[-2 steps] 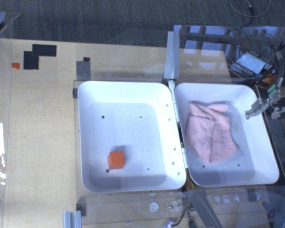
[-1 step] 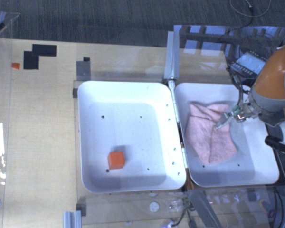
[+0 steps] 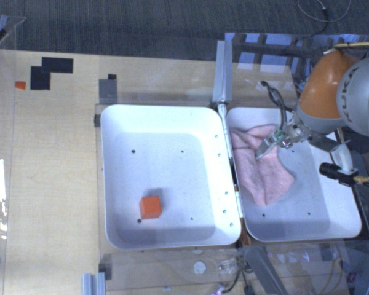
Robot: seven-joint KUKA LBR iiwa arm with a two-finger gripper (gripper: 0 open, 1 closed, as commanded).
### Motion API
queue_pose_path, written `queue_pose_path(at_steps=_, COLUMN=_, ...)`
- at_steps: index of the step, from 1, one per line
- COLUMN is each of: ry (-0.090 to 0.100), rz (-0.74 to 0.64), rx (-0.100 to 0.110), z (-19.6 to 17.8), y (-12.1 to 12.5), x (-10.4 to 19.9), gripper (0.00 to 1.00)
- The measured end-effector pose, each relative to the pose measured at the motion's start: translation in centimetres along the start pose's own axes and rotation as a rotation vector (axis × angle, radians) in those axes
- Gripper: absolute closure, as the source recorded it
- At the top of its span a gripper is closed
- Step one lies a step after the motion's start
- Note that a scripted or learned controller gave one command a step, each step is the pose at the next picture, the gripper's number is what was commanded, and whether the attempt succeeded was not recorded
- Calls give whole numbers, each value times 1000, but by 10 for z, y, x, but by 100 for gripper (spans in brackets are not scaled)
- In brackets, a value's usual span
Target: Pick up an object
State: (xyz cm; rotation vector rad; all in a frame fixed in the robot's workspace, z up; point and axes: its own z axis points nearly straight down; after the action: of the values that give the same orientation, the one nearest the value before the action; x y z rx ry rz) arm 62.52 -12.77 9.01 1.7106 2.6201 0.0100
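two white bins side by side. near: one orange block [image 3: 150, 207] sits alone in the left bin [image 3: 166, 125], near-left part of its floor, well apart from the claw. right bin [image 3: 307, 217]: one pink cloth [image 3: 264, 171], crumpled, along its left side. claw [image 3: 272, 145] is down at the cloth's far-right part, touching or just over it; fingertips small and blurred against the fabric, so cannot tell if parted, clenched or grasping cloth. far right: arm [image 3: 332, 97] cut off by the frame edge.

No readable text, labels, brands or numbers anywhere.
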Motion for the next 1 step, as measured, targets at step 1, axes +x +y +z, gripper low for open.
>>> queue_pose_path(at_steps=1, ry=-1, rz=-65, rx=-1, z=-2, y=-59, x=23, gripper=0)
